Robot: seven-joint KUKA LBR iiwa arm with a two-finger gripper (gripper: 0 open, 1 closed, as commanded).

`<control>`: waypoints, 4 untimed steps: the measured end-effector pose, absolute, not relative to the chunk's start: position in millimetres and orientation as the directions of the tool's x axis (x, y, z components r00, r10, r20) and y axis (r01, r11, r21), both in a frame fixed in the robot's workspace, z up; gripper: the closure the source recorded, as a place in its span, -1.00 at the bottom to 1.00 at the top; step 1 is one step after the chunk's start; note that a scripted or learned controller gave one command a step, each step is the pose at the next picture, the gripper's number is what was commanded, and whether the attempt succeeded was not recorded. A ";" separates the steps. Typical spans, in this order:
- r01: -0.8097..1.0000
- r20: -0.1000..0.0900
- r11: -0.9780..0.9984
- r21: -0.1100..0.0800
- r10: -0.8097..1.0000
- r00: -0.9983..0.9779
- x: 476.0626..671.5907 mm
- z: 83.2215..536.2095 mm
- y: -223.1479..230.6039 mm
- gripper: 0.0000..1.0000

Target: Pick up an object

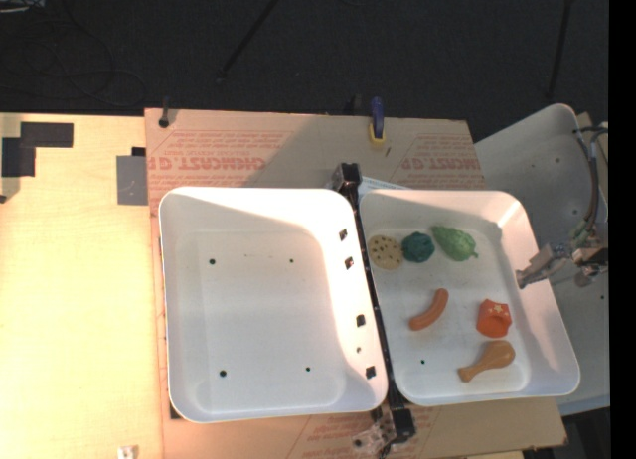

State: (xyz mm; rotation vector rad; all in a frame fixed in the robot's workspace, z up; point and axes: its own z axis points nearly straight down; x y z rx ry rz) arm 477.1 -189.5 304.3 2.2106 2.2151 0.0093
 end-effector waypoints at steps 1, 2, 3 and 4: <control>1.000 0.000 -0.001 -0.003 1.000 0.001 474.9 80.7 -194.6 -1.00; 1.000 0.002 -0.003 -0.002 1.000 0.003 475.7 97.7 -195.8 1.00; 1.000 -0.003 0.003 0.013 1.000 -0.003 478.3 240.9 -177.0 1.00; 1.000 0.000 0.005 0.004 1.000 -0.005 476.6 321.6 -121.6 1.00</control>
